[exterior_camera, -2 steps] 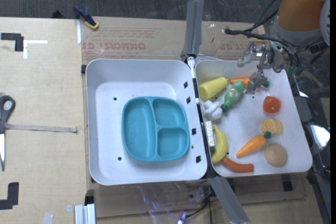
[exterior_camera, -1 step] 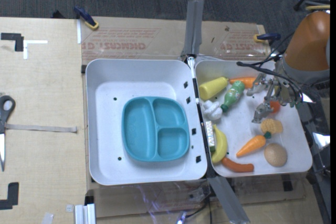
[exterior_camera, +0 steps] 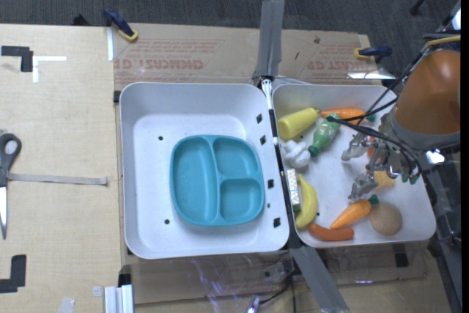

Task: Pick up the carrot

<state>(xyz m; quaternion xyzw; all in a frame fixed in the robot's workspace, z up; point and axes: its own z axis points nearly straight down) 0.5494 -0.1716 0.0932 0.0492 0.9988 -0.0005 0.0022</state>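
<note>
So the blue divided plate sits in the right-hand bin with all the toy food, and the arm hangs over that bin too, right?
Not quite. The camera view shows the blue divided plate alone in the left bin. The toy food, carrot included, lies in the right bin, and the arm does hang over that one.

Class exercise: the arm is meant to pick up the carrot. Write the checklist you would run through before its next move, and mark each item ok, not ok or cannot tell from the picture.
1. Target located: carrot lies in the right bin, near the front wall. Ok.
2. Gripper positioned over the target: just above the carrot's green end. Ok.
3. Carrot between the fingers: not seen. Not ok.
4. Fingers open enough: cannot tell.
5. Space around the carrot: round brown item and red pepper lie very close. Not ok.
6. Possible mix-up: a second orange carrot-like item lies at the back. Cannot tell.
</note>
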